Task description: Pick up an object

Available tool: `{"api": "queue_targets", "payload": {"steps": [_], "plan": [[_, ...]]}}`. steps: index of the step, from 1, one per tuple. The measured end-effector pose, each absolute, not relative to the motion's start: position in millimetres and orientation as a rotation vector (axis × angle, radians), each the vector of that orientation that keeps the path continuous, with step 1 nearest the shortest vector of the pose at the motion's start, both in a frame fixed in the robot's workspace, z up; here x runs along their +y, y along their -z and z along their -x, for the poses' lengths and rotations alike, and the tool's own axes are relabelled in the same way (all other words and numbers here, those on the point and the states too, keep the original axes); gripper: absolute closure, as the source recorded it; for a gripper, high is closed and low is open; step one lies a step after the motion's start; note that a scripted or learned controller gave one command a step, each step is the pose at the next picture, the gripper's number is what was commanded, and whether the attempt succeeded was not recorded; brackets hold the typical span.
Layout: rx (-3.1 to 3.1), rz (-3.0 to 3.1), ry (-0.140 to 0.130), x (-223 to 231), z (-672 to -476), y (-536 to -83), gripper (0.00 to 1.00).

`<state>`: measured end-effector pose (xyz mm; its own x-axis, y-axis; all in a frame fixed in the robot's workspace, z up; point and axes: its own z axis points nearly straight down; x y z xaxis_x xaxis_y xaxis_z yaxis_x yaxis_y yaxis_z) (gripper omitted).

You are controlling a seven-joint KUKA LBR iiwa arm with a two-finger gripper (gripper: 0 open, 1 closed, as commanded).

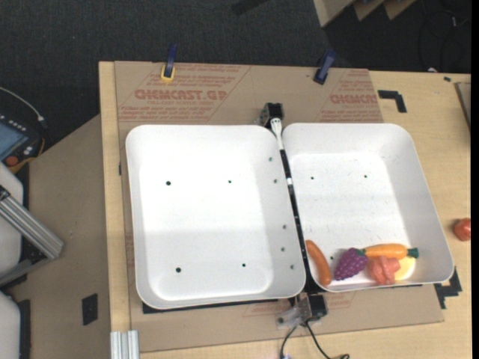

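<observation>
Toy food [364, 262], pieces overlapping indistinctly

An orange-red object [463, 229] is cut off at the right edge.

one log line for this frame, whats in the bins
left bin: nothing seen | right bin: sausage, grapes, carrot at near edge

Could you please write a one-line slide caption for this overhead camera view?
Toy food, including a carrot and grapes, clustered in the right bin's near corner.
</observation>
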<state>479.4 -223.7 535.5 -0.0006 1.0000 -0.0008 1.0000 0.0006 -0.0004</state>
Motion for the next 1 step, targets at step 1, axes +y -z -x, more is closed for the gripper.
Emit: {"api": "queue_targets", "payload": {"steps": [1], "plan": [[2.222, -2.221, 0.001, -223.7, -479.4, -535.5, 1.0]]}}
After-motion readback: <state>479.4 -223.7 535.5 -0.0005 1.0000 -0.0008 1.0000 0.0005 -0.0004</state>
